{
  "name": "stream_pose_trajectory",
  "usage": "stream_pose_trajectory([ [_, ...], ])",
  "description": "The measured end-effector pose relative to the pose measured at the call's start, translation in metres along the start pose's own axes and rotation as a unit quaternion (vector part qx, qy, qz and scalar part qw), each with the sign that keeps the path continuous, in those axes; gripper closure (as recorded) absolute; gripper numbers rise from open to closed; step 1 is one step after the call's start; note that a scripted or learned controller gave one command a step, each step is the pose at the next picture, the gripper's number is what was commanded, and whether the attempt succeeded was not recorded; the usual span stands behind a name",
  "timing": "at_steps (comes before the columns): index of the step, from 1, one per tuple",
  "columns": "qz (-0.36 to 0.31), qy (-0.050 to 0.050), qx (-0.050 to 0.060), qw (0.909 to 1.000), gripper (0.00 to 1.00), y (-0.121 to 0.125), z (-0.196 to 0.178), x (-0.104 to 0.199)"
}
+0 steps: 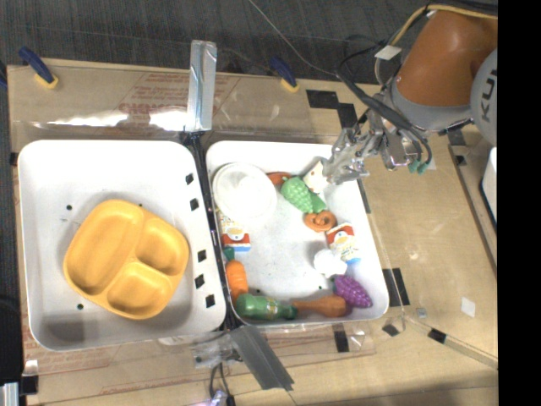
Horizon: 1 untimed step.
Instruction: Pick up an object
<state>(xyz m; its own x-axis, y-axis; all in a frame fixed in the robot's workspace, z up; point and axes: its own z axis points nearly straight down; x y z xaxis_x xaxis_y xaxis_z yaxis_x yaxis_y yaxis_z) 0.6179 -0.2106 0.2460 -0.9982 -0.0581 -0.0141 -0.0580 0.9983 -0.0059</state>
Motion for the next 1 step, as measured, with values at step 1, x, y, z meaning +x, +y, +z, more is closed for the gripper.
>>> stream_pose_trajectory([
  [1,0.001,0.005,-0.002,1.0,0.0,0.0003,0.0061,0.0022],
])
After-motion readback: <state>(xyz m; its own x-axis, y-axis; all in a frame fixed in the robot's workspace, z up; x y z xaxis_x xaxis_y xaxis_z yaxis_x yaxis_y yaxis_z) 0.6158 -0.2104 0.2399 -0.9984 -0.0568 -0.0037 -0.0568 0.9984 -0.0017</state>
